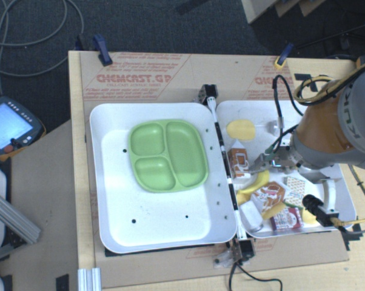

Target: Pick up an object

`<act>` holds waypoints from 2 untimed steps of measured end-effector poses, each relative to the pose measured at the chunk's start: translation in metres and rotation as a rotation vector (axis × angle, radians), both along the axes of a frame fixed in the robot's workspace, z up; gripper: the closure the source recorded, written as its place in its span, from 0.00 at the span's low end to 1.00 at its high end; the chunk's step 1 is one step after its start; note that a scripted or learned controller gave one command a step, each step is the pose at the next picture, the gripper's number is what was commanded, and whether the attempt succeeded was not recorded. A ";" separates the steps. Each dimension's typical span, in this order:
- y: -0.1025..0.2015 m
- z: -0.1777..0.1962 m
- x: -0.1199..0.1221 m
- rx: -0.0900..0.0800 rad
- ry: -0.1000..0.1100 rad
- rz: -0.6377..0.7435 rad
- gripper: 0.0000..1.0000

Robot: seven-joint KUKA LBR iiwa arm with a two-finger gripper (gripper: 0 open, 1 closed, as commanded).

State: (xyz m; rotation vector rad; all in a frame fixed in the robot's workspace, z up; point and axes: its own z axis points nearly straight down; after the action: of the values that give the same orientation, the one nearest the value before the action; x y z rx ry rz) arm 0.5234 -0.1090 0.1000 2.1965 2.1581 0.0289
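One gripper (272, 160) is all you have here, hanging low over the middle of the right bin (258, 110) at the end of the grey arm (328, 132). Its body blocks the tip, so you cannot tell whether it is wide, narrow or holding anything.

Closest to it you'll see a brown packet (237, 160), just to its left against the bin's left wall. Directly under the gripper lies a long yellow piece (256, 184), so close that contact cannot be judged. Further up, one round yellow disc (241, 129) sits apart from the rest.

Below the gripper, the other things crowd together in the lower half of the bin: one red-and-white packet (271, 195), one checkered packet (295, 189) on its right, one white piece (250, 216) near the lower left corner, and one dark red packet (285, 220) beside it. They touch or overlap one another.

Across the divider, the left bin (110, 180) holds one green tray (168, 155) with three compartments, lying flat near its centre, well apart from the gripper.

Count two white bins side by side on the board (140, 74).
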 end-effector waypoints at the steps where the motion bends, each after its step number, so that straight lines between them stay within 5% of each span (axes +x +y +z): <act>1: -0.005 -0.001 0.013 0.012 0.030 0.008 0.00; 2: -0.003 0.007 0.014 0.015 0.028 0.010 1.00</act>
State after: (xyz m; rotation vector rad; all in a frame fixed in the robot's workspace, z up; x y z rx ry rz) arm 0.5375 -0.1116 0.1072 2.2073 2.1910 0.0149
